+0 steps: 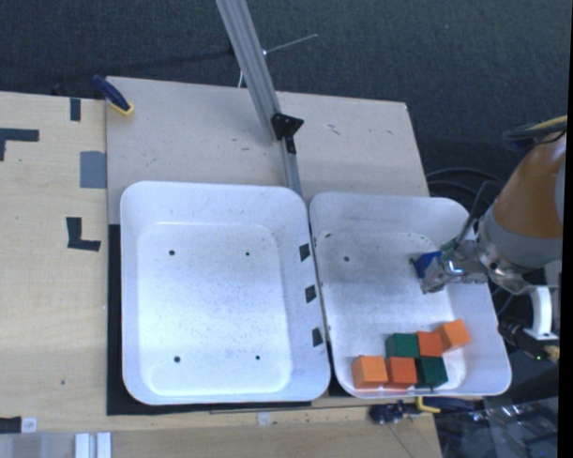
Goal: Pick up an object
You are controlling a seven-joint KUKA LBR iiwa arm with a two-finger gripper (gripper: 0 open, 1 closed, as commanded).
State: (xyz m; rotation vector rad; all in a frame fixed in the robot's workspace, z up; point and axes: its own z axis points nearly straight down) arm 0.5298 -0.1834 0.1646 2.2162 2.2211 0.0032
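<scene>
Blocks (orange and green) sit bunched in the right bin's near corner; the tool grips a small blue thing.

We see a dark blue-grey carpet around a pale wooden bench, whose left part bears dark tape marks. A slanted metal pole crosses the bench top, and black cables lie on the floor at right.

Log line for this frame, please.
arm over right bin | gripper above bin floor | blocks clustered at near edge | left bin
</scene>
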